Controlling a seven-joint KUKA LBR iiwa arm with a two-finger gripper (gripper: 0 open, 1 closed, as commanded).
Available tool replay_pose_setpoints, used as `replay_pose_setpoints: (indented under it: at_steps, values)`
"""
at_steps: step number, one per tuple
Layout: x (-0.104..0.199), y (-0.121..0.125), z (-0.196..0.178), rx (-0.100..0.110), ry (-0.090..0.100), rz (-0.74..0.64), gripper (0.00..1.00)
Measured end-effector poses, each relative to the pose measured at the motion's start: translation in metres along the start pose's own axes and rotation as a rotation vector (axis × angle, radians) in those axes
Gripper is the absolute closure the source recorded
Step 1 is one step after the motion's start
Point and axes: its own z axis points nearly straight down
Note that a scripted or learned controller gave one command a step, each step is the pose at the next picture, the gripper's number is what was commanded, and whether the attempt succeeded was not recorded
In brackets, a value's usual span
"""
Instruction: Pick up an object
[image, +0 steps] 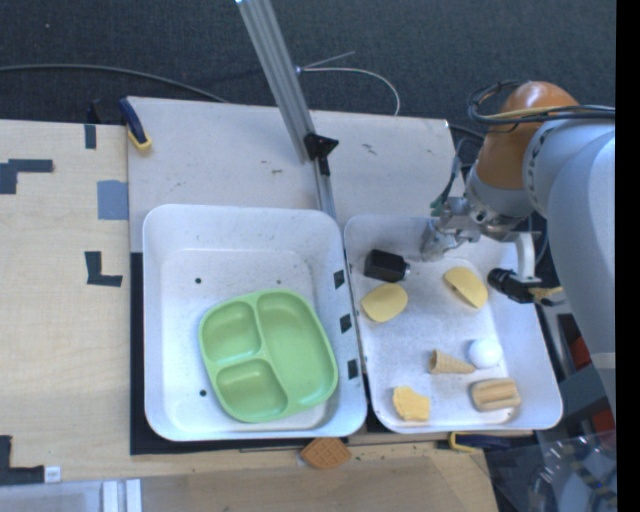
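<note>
Near the right bin's (556, 400) far wall, the jaws (437, 243) hang, their state unclear; black block (383, 265) lies just left; yellow slice (465, 286) just nearer.

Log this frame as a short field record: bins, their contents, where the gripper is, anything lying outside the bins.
left bin: green divided plate
right bin: black object, two yellow pieces, cone, white ball, tan cylinder, yellow chunk
gripper: over the right bin's upper part, beside the black object; nothing seen between its fingers
outside bins: waffle-like piece on the bench below the bins
</note>
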Motion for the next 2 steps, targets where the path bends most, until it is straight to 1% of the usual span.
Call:
replay_pose_setpoints:
  at_steps: [1,2]
  values:
    - [-0.002,-0.001,-0.064,-0.01,0.0,0.003,1.0]
    - [0.0,0.0,-0.107,-0.009,0.0,0.002,1.0]
